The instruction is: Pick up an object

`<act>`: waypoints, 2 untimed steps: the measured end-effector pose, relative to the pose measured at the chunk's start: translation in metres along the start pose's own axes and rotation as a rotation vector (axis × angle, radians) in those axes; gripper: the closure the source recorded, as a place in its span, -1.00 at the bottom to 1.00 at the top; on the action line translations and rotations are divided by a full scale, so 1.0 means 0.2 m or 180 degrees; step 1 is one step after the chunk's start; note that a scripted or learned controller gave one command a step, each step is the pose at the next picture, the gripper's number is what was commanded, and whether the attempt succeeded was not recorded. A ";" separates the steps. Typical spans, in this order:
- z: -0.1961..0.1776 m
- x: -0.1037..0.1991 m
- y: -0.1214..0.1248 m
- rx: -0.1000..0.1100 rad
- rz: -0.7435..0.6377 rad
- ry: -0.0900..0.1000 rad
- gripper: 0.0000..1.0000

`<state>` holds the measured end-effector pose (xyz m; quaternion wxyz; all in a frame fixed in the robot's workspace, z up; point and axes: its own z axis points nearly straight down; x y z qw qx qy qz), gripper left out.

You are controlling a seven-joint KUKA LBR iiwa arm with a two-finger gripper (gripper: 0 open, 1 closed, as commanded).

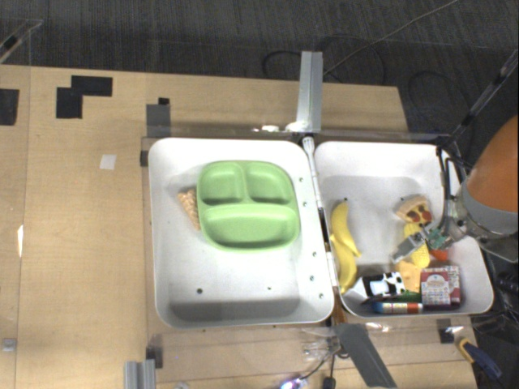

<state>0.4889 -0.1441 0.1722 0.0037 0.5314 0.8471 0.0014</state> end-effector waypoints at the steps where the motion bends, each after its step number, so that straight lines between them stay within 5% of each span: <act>1: -0.27 -0.28 -0.14 0.0005 0.0230 0.0000 -1.00; 2: 0.23 0.05 0.02 0.0007 0.0087 0.0007 -1.00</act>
